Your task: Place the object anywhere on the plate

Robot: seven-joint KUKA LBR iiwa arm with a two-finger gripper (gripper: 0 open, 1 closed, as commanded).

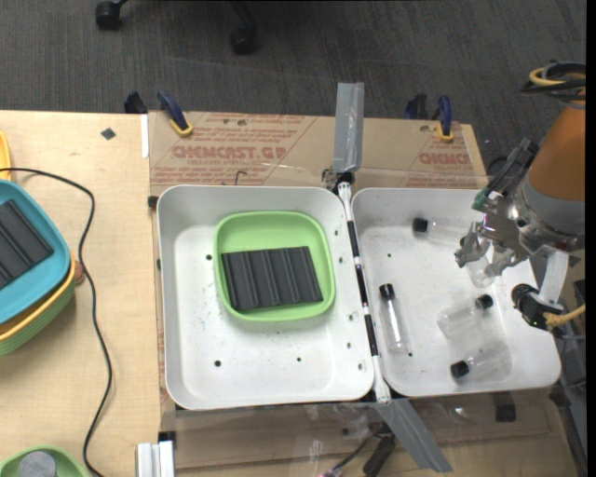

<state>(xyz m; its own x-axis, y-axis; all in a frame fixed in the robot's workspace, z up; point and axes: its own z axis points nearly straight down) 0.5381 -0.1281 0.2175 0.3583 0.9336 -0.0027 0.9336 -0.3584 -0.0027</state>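
Clear plastic vials [395,320] with black caps are scattered in the right bin [424,377], well apart from the green plate [272,229] in the left bin [186,363]. They are judged light, stiff and slippery — best pinched across the barrel. The gripper [486,255] hangs over the right bin — its state cannot be told.

This looks like a robot lab. A pale wooden bench [74,373] holds two shallow white plastic bins [186,373] on brown cardboard [242,149] held by blue and yellow clamps [173,112]. Grey carpet [372,47] and black chair wheels [112,13] show behind
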